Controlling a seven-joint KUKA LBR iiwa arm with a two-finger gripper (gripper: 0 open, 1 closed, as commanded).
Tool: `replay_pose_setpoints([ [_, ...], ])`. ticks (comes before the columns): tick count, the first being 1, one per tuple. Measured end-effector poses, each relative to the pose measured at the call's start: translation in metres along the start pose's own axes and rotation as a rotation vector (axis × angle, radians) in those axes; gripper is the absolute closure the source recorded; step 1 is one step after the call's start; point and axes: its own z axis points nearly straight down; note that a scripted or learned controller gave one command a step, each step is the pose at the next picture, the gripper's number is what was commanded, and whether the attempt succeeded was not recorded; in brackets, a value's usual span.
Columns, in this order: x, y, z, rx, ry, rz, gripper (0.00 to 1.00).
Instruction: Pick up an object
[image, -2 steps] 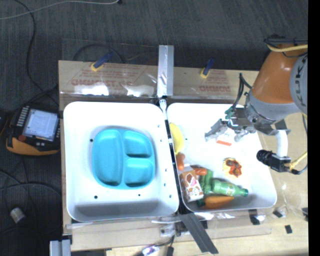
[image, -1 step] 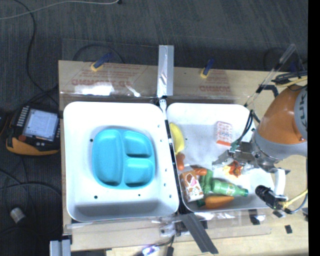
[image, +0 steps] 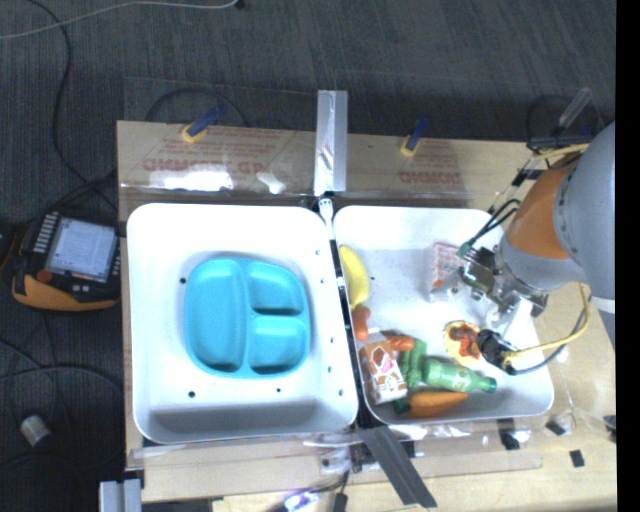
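Green bottle (image: 452, 376), label unreadable, right bin (image: 400, 238).

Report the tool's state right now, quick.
Tool: cannot be told. It sits low over the right bin, beside the small packet, with nothing seen held in it.

Bench (image: 150, 150): tan board top with a clear sheet along its far edge. Two shallow white bins lie directly on it, side by side. Left bin (image: 160, 400). Right bin (image: 400, 225), touching the left bin's right wall. Behind the left bin, a blue-and-yellow clamp (image: 203, 123); a second clamp (image: 415, 137) behind the right bin.
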Motion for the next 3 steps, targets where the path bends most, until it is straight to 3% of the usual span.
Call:
replay_pose_setpoints([
  [1,0.026,-0.087,0.002,-0.009,0.003,0.209,0.0],
  [2,0.027,-0.015,0.003,-0.005,0.003,0.578,0.0],
  [3,0.056,0.039,-0.04,0.002,-0.007,0.798,0.0],
])
